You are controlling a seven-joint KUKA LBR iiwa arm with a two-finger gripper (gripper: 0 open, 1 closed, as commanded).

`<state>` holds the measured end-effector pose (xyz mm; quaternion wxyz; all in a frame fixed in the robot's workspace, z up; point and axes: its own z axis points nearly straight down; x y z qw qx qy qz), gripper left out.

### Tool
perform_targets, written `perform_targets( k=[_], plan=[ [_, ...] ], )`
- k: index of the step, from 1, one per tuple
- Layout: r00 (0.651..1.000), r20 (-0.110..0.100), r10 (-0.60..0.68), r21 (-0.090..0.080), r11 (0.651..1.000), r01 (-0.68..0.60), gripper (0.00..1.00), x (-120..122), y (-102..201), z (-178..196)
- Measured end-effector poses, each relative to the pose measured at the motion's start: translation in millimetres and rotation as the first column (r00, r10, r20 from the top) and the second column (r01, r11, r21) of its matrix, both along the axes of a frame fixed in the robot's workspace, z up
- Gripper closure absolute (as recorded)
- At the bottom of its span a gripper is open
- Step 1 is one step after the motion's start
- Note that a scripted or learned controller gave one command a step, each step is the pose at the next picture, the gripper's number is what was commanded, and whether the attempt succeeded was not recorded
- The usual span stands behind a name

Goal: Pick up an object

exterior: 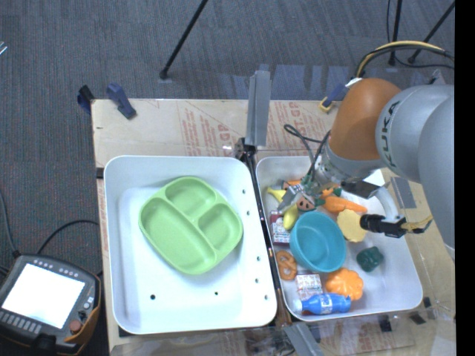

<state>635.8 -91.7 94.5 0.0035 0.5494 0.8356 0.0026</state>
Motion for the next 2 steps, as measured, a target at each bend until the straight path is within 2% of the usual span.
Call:
perform_targets(
  k=[1,2],
  plan=[
    [1.0,0.007,-0.007,0.003,1.0,0.007,1.0,2.2,-1.1,12.3],
    [0.999,0.002,-0.05,0.001,0.999,0.05,1.0,-1.9,53.0,126.3]
  ],
)
